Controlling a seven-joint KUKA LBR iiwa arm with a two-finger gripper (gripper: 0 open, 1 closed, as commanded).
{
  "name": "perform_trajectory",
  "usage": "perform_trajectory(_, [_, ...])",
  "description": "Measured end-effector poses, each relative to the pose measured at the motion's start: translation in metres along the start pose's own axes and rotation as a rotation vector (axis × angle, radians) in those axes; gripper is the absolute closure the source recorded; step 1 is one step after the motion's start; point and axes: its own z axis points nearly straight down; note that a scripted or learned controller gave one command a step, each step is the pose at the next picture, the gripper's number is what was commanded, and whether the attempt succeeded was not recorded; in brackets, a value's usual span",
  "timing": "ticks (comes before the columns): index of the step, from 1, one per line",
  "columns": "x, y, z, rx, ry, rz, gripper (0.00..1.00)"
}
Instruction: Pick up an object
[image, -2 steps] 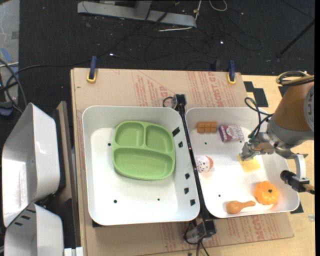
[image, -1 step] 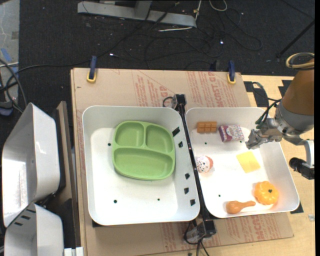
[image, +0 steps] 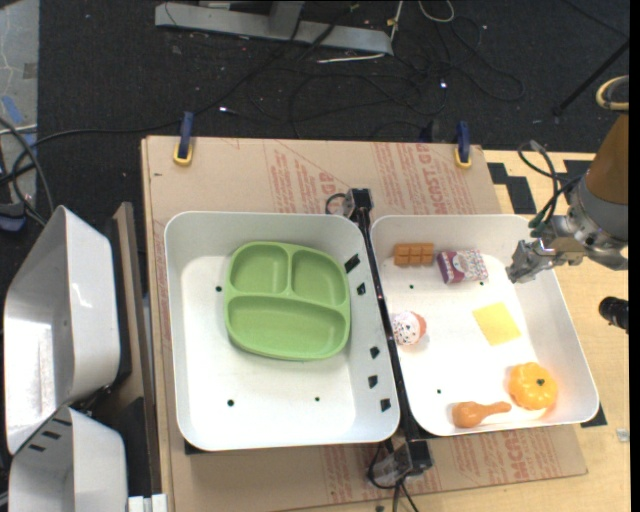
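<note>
Several objects lie in my right white bin (image: 560, 300); nearest my pincer (image: 527, 260), whose opening I cannot tell, sits the purple-and-white packet (image: 461, 265), so I should descend squarely

The right bin (image: 570, 330) holds six things, all apart. A brown waffle (image: 413, 255) and a purple-and-white pack (image: 461, 266) lie near its far wall. A flat yellow slice (image: 497, 324) rests mid-bin, a small white-and-red toy (image: 408, 328) by the left wall. An orange pumpkin (image: 531, 386) and an orange drumstick (image: 479, 412) sit near the front edge.
</note>
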Motion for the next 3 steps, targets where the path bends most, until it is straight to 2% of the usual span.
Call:
perform_trajectory(2, [0.108, -0.006, 0.014, 0.009, 0.005, -0.004, 1.0])
perform_trajectory(3, [0.17, -0.008, 0.001, 0.006, 0.005, -0.006, 1.0])
